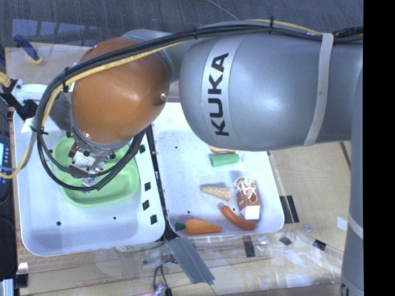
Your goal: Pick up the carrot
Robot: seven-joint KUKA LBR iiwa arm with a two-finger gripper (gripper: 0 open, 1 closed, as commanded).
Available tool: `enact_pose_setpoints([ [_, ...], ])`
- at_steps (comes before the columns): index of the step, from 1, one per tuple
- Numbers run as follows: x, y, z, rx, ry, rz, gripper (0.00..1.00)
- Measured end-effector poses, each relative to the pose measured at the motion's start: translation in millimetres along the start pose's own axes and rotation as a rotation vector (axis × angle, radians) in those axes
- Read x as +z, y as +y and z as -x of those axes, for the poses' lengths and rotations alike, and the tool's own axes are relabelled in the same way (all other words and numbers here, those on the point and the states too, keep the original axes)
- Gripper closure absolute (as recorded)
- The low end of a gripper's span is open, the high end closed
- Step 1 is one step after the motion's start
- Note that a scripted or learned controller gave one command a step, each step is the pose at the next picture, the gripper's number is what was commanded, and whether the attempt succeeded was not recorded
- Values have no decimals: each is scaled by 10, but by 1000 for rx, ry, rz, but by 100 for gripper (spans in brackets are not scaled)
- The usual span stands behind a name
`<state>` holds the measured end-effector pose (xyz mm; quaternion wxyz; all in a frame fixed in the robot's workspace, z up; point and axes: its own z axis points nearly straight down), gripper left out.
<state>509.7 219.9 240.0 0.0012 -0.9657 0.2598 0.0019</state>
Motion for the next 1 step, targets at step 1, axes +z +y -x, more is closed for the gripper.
enact_pose_setpoints([
  [1, 148, -129, -243, -328, 0, 1, 100],
])
